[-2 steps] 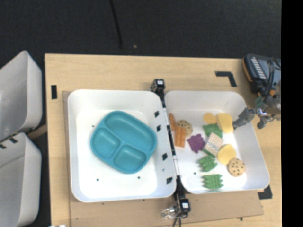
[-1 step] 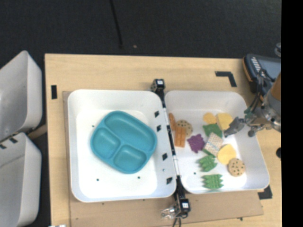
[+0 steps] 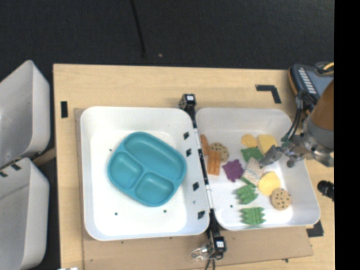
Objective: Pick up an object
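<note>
Now end effector (image 3: 279, 156) spread open — holding nothing — above yellow piece (image 3: 266, 142), right bin (image 3: 298, 207).

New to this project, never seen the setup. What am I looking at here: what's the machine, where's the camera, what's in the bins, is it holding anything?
One camera is fixed above a wooden bench, looking down at a slant. A grey robot arm with an orange band reaches in from the right; its two-finger hand sits low over the right bin. That bin holds small toy-like pieces: two speckled cookie rounds, yellow lumps, green leafy pieces, a purple piece and an orange strip. The left bin holds a blue divided plate. I can't tell whether the hand is open or shut, and nothing clearly shows between its fingers.
</note>
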{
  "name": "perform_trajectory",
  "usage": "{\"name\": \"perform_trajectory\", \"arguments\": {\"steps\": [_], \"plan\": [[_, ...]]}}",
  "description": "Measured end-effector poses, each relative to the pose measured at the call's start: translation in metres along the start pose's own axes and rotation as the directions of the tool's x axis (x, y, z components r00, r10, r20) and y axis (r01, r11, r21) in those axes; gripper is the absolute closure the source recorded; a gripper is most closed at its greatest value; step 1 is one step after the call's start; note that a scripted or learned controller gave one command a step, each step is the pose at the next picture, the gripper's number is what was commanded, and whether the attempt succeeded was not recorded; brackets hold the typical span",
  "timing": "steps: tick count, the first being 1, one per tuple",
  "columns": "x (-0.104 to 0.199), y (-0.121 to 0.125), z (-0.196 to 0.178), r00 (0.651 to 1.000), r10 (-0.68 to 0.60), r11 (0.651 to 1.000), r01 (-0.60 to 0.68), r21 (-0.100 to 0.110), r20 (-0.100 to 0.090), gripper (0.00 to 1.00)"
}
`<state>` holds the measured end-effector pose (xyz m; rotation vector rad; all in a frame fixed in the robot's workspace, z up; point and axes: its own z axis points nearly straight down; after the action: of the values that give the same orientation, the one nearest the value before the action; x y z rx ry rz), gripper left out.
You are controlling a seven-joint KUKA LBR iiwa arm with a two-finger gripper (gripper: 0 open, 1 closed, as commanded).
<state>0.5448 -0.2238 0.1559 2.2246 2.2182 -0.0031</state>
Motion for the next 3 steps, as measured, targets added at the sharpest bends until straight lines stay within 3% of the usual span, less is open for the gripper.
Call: {"name": "perform_trajectory", "arguments": {"steps": [1, 2, 3], "plan": [[-0.001, 0.001, 0.05, 1.0, 0.0, 1.0, 0.0, -0.002, -0.002, 0.0], [-0.003, 0.004, 0.035, 1.0, 0.002, 1.0, -0.002, -0.012, 0.001, 1.0], [-0.001, 0.008, -0.027, 1.0, -0.005, 1.0, 0.005, -0.007, 0.002, 1.0]]}}
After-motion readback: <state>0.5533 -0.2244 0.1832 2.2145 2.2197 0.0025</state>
